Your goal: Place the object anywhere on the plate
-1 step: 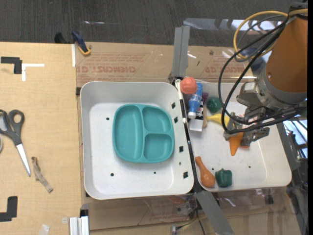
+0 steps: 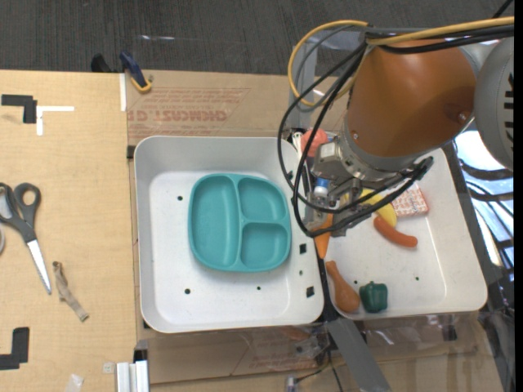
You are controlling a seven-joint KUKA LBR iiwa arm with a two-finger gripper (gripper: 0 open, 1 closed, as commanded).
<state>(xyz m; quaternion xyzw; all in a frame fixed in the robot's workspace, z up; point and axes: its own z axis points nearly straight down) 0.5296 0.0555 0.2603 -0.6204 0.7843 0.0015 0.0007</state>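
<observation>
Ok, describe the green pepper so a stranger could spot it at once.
Look in the right-hand white bin, at its near edge. The green pepper sits there, touching an orange-brown drumstick-shaped toy. It is the only dark green, blocky item among the orange and yellow pieces.

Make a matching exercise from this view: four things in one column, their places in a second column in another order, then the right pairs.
Things:
1. teal plate
2. scissors
3. green pepper
4. blue clamp

Places:
A. on the cardboard, above the left bin
B. near the front edge of the right bin
C. in the left bin
D. on the wooden board, left of both bins

Pairs: 1-C, 2-D, 3-B, 4-A
</observation>
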